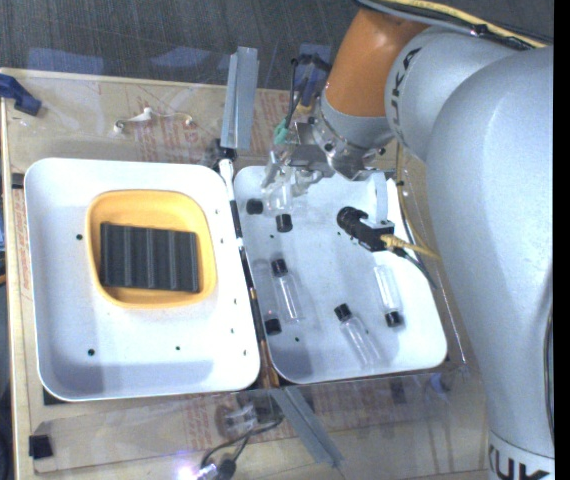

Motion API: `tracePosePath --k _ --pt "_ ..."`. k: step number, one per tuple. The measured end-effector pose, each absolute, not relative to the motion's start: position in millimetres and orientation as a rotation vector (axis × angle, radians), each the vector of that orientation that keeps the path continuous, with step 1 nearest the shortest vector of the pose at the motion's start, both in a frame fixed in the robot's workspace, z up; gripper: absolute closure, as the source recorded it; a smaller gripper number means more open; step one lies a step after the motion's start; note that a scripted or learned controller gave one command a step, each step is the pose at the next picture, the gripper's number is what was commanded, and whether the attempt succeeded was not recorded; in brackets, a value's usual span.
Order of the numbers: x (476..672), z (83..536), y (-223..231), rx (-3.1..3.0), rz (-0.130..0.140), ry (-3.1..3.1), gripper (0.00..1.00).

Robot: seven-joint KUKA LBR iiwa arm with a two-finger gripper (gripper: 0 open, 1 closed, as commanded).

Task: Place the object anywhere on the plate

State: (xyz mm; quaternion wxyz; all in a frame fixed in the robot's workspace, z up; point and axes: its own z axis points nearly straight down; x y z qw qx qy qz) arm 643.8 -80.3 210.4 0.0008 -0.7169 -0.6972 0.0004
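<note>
Grey arm reaches down over right bin; jaws' state unclear.

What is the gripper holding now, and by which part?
It cannot be told: the gripper sits over the right bin near a vial, its tip blurred.

A pale wooden counter fills most of the view, its board printed with faint reddish lettering. Beyond its far edge lies dark grey carpet with a fine ribbed weave. A blue clamp grips the counter's far left corner. A grey metal bar stands on the board. Light is even, with soft shadows along the near edge.
</note>
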Motion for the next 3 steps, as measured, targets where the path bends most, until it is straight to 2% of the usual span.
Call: tracePosePath --k 1,2,3 --pt "656.1 191.5 -52.4 -1.965 0.005 -2.446 1.0" --pt "640.4 190.7 -25.2 -1.672 0.006 -2.653 1.0" --pt "616.8 191.3 -2.2 -1.491 0.004 -2.76 1.0"
